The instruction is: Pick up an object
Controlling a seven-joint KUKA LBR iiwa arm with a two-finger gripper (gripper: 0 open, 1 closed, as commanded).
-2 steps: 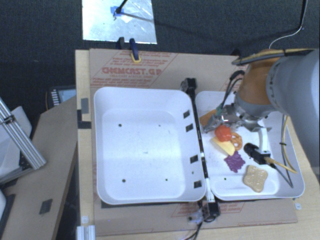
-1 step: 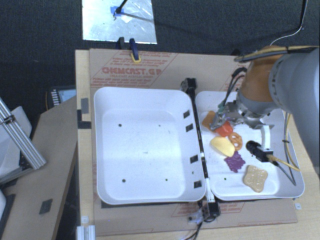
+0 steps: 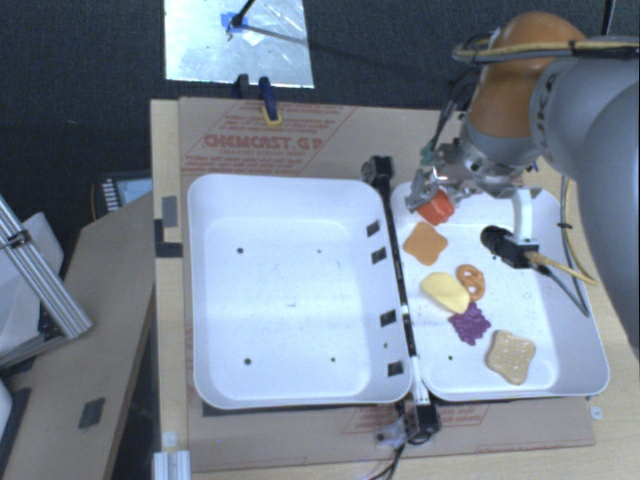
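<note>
Gripper: the gripper (image 3: 430, 192) hangs over the far-left corner of the right bin (image 3: 585, 353), pointing down. Whether it is open or clenched cannot be told from this slant.
Contact: a red-orange piece (image 3: 437, 209) sits right under the tip, touching it or nearly so. Whether it is gripped or simply lying on the right bin's floor cannot be told.
Task thing: the red-orange piece, in the right bin's far-left corner, close to the left wall.
Count in the right bin: 6 small items, 1 of each kind.
- 1 red-orange piece.
- 1 flat orange slab (image 3: 425, 243), left side of the right bin, nearer the camera than the red-orange piece.
- 1 yellow oval (image 3: 444, 291), around the right bin's middle.
- 1 orange pretzel shape (image 3: 471, 280), also mid-bin, touching the yellow oval's right end.
- 1 purple cluster (image 3: 468, 324), in the right bin's near half.
- 1 tan waffle-like square (image 3: 510, 356), by the right bin's near wall.
Bins: 2. The left bin (image 3: 215, 193) lies against the right bin's left wall.
Arm: 1 grey arm (image 3: 590, 108) enters across the right bin's right side. Its orange band (image 3: 520, 68) sits high above the far edge, and the wrist bends down and leftward.
</note>
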